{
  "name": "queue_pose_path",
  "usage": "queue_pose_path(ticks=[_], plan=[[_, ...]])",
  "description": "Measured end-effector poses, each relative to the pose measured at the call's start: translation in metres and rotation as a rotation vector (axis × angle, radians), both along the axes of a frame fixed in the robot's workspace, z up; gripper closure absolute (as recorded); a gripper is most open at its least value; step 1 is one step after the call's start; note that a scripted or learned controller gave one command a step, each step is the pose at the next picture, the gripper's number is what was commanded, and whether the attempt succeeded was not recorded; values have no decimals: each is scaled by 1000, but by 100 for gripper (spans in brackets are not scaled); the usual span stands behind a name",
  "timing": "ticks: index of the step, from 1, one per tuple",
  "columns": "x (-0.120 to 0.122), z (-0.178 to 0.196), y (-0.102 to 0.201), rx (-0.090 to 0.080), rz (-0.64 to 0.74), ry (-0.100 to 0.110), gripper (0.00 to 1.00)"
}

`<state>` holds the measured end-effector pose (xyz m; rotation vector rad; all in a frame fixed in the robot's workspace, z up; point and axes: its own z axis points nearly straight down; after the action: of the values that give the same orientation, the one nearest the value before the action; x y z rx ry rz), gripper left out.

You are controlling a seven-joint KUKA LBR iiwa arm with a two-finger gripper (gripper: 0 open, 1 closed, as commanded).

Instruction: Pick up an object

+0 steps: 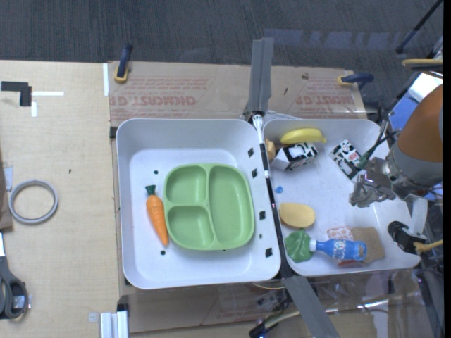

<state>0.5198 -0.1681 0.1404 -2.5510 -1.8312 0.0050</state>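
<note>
Grey gripper (361,194) is hovering over right bin (320,183) beside black-and-white toy (345,156), finger state unclear, nothing visibly grasped, pick pending.

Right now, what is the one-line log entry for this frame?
end effector: over right bin, nothing visibly held | nearest: cow toy | carrot: left bin

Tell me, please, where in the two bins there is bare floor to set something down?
Left bin: strips around the green tray, widest above it. Right bin: open middle between cow toy, potato and gripper. Crowded by the blue bottle.
</note>
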Motion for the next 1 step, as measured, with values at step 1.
queue_pose_path(ticks=[1], plan=[[0,0,0,0,0,0,0]])
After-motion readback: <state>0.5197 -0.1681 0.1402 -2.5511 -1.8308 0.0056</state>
